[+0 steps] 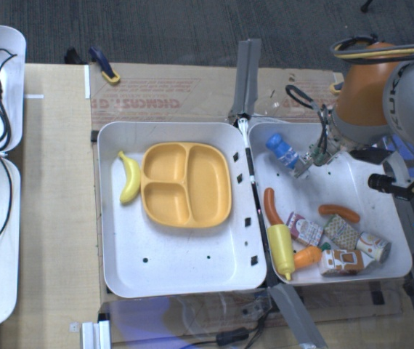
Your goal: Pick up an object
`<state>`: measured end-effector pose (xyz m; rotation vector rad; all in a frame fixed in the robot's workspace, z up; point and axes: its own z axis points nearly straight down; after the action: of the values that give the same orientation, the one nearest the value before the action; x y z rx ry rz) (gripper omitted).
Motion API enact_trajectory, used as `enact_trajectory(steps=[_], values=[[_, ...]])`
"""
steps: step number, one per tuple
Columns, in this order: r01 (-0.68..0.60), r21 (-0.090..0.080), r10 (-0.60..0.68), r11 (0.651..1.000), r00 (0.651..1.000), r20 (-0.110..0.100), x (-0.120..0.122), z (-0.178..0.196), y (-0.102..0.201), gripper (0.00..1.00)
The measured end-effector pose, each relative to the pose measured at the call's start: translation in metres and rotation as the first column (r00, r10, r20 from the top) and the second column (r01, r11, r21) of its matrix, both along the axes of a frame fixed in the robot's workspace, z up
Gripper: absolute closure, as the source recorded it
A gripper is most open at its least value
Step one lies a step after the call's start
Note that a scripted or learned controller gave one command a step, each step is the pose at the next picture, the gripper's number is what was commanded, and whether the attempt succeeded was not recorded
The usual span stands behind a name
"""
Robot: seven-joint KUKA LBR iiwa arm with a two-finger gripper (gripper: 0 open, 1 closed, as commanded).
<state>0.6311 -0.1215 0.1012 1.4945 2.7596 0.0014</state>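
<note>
Claw: was seen low in the far part of the right bin, just right of a blue bottle; how it was set could not be told, since the tip was too small and dark.
Blue bottle: was lying on the bin floor beside the claw tip; contact could not be judged, and no lift was shown.
Other candidates: a red sausage, a yellow mustard bottle, an orange carrot, a second sausage and small cartons were left resting at the bin's near side.
Left bin: a banana and a yellow divided plate were lying untouched.
Worktop: nothing of the task was noted on it.
Progress: the reach was judged made; the grasp and lift were judged not yet done.
</note>
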Motion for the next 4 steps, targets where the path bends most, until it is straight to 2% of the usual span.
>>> enact_trajectory(steps=[1, 2, 3, 4], values=[[0.0, 0.0, 0.0, 1.0, 1.0, 0.0, 0.0, 0.0, 0.0, 0.0], [0.112, 0.0, -0.112, 0.994, 0.994, -0.001, 0.018, -0.009, 0.002, 0.0], [0.112, -0.001, -0.112, 0.994, 0.994, -0.002, 0.018, 0.0, 0.001, 1.0], [0.112, -0.002, -0.112, 0.994, 0.994, -0.001, 0.018, 0.001, 0.001, 0.0]])
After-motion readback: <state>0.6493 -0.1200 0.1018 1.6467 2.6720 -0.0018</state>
